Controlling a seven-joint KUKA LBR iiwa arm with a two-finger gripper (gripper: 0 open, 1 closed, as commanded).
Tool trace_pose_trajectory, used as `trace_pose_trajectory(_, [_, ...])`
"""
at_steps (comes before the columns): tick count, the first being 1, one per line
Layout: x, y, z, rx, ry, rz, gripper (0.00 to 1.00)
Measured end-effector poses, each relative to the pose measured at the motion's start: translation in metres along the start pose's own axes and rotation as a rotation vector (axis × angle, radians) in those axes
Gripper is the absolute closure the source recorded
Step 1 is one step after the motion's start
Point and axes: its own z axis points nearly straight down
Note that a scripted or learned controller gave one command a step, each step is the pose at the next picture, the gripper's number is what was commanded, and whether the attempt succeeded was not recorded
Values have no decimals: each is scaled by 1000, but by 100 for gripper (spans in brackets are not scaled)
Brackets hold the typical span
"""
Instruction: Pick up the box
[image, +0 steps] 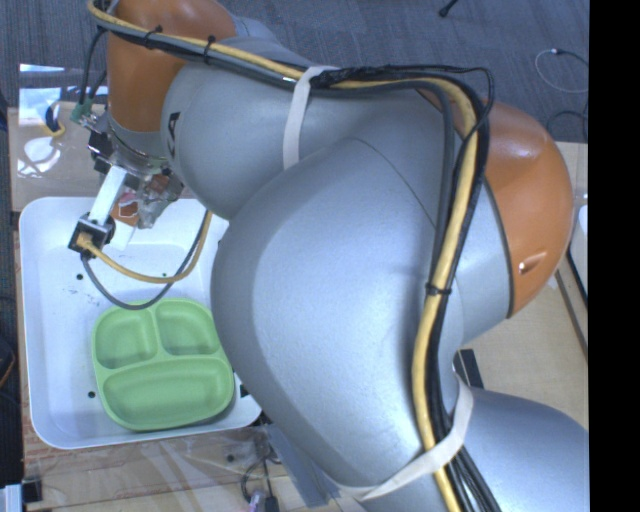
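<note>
While the grey arm (350, 300) bulks across most of the view from the right, open room is tight: only the left white bin (40, 300) shows, with its near and left rims clear and a bare stretch of floor between its far wall and the green divided plate (160, 365). That plate lies flat in the bin's near half, close to the near rim. Up at the bin's far end, the gripper (140, 205) hangs below the orange band (140, 70), over the far rim. Whether it is spread or pressed together, I cannot tell; it is blurred and crowded by hardware. A small red-brown thing (128, 208), perhaps the box, shows right against it, held or not I cannot say. A yellow-and-black cable (140, 275) loops down over the bin floor. Wooden bench (150, 470) in front, grey carpet (400, 30) beyond
</note>
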Motion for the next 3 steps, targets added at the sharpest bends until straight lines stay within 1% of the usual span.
trace_pose_trajectory(1, [-55,-9,96,1,-1,35,100])
trace_pose_trajectory(2, [-2,-4,16,0,1,4,100])
trace_pose_trajectory(3, [-15,-25,119,1,0,19,100])
